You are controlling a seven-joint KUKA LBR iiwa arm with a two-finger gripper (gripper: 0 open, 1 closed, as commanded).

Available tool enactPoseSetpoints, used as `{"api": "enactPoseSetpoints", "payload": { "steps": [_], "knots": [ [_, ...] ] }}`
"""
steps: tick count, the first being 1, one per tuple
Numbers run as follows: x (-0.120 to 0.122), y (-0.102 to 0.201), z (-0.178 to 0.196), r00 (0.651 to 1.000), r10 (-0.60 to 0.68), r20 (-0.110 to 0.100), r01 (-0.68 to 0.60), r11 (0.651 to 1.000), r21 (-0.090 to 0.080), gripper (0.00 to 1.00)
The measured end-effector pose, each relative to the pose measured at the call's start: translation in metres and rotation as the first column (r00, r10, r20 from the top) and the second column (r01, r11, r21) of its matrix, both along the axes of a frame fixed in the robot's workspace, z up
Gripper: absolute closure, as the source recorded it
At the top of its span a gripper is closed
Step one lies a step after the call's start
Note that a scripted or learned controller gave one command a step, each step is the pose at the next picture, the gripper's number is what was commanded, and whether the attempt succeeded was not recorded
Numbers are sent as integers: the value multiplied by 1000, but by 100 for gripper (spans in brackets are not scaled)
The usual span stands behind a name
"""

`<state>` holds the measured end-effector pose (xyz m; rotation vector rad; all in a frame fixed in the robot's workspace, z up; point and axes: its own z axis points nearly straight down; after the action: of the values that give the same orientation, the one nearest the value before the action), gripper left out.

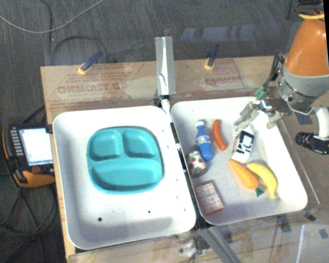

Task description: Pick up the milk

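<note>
The milk (pixel 244 145) is a small white carton with black print, lying tilted in the right bin (pixel 289 162), right of the middle. My gripper (pixel 259 118) hangs just above and slightly right of the carton, near the bin's far right corner. Its two fingers (pixel 246 116) are spread apart and hold nothing. The grey arm with its orange band (pixel 310 50) comes in from the upper right.
Around the milk in the right bin lie a blue bottle (pixel 203 141), an orange sausage (pixel 219 135), a round can (pixel 196 163), a brown box (pixel 208 196), a carrot (pixel 244 174) and a banana (pixel 264 178). The left bin (pixel 75 223) holds a teal divided plate (pixel 124 159).
</note>
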<state>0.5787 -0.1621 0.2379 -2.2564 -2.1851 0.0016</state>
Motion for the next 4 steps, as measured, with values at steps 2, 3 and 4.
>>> {"api": "enactPoseSetpoints", "payload": {
  "steps": [2,3,4],
  "knots": [
    [15,10,-81,997,82,0,-82,997,0,0],
    [23,-35,-115,952,305,33,-305,952,-22,0],
    [43,-58,-127,936,351,38,-350,937,-21,0]
  ]
}}
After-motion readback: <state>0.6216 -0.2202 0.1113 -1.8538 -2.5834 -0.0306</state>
